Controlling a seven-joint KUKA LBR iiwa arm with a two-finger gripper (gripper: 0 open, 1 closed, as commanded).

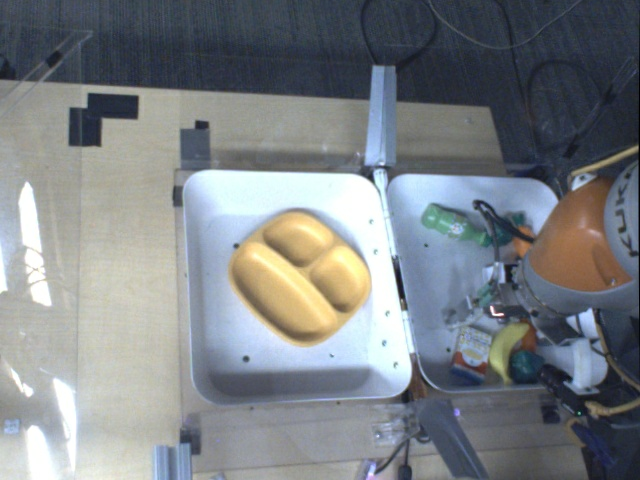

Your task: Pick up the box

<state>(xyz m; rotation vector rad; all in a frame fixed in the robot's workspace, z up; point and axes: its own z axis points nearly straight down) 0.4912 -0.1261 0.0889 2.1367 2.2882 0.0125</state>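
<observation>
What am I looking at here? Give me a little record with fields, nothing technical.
left bin: holds one yellow three-part tray
right bin: holds a green bottle, a small box, a yellow and green toy and other small items
arm: grey and orange, reaching in from the right over the right bin
pincer: low among the clutter, above the box in the picture
box status: lying in the bin, near its front edge

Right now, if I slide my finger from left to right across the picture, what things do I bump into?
Black tape marks → yellow tray in the left bin → green bottle in the right bin → orange-banded arm.
</observation>
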